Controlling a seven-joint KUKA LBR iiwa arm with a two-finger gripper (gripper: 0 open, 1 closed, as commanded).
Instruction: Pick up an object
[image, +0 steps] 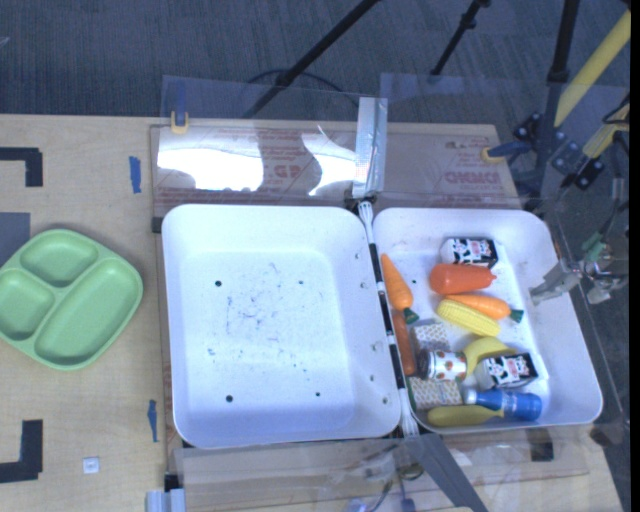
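Observation:
The right bin (565, 335) holds several toy items. A black-and-white carton (470, 250) lies at the back, with an orange vegetable (463, 279), a carrot with a green tip (487, 305) and a yellow corn cob (468, 317) in front of it. Another carrot (397, 283) lies along the divider. Nearer the front sit a small can (440, 363), a yellow banana (487, 350), a second black-and-white carton (510, 370), a blue bottle (510, 404) and a yellow piece (455, 415).
The left bin (265, 310) stands beside the right one. A green divided plate (65, 297) rests on the wooden bench at far left. A grey metal part (557, 283) overhangs the right bin's right rim. Clear plastic panels rise behind both bins.

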